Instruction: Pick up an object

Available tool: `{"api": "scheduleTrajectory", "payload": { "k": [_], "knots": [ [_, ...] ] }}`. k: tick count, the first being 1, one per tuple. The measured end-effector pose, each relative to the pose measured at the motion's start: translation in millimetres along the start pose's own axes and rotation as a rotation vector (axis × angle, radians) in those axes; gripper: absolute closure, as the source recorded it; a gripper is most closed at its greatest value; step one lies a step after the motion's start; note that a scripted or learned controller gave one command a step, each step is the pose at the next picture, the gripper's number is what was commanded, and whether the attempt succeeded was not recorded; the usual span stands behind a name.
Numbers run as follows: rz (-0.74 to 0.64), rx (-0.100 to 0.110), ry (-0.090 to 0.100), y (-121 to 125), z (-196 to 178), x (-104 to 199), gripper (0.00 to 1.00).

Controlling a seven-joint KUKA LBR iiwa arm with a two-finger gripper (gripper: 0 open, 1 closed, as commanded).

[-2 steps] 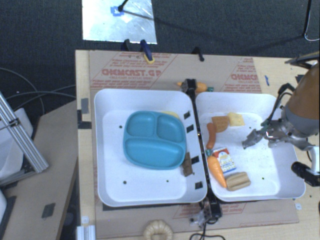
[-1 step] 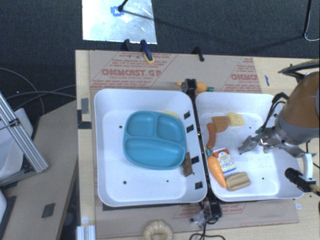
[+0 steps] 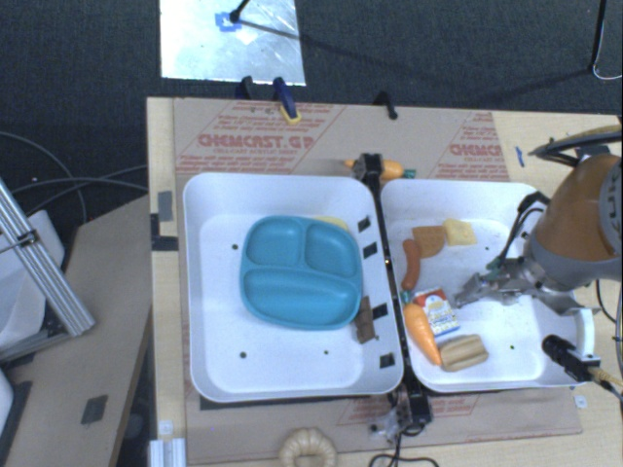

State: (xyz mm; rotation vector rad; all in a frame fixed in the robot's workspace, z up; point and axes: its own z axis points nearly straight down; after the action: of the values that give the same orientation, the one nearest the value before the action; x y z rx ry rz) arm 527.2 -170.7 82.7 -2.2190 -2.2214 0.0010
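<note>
The right bin (image 3: 506, 202) holds several toy foods: a red sausage (image 3: 411, 264), a brown bread slice (image 3: 428, 239), a yellow cheese block (image 3: 459, 232), an orange carrot (image 3: 421, 331), a small white and red carton (image 3: 440, 311) and a tan bread roll (image 3: 462, 351). My gripper (image 3: 467, 294) reaches in from the right, low over the middle of this bin. Its tip is just right of the carton and points toward it. Nothing shows held in it.
In the left bin (image 3: 209, 290) lies a blue divided plate (image 3: 300, 270), with a small brown piece (image 3: 365, 321) at its right and a yellow bit (image 3: 336, 224) behind it. An orange item (image 3: 389, 170) sits beyond the bins by the divider.
</note>
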Motion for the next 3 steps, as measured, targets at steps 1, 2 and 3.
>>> {"api": "scheduleTrajectory", "payload": {
  "k": [1, 2, 3],
  "knots": [
    [0.0, -0.005, -0.001, 1.3, -12.5, -0.5, 1.0],
    [0.002, -0.007, -0.003, -6.0, -63.2, -5.5, 1.0],
    [-0.003, -0.01, -0.003, -8.1, -126.6, -4.5, 1.0]
  ]
}}
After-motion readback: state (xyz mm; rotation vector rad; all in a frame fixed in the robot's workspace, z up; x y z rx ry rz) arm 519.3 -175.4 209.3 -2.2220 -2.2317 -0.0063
